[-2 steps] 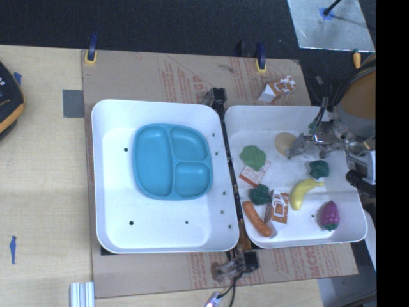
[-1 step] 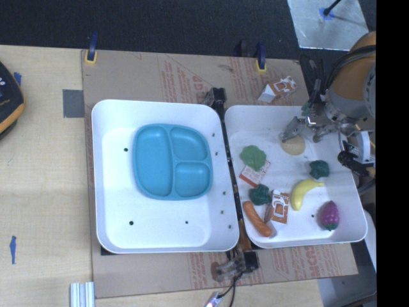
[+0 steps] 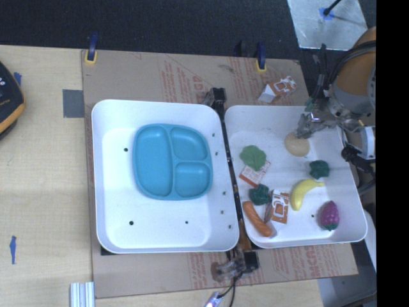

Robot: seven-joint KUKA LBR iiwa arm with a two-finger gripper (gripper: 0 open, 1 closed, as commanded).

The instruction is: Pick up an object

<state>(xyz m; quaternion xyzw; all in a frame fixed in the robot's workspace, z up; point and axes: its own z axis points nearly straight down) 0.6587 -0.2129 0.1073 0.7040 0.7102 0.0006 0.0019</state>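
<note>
The arm (image 3: 358, 75) is cut off by the right edge. The gripper (image 3: 305, 126) covers the far side of a beige round object (image 3: 297, 146); its fingers blur together. A yellow-black device (image 3: 9, 104) is cropped at the left edge.

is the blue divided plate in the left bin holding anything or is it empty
Empty. The blue plate lies flat in the left bin with all three compartments showing bare blue.

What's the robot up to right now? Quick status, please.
Claw low over right bin, at the beige round piece. Nothing seen gripped. Banana, broccoli, carrot lie apart from it.
</note>
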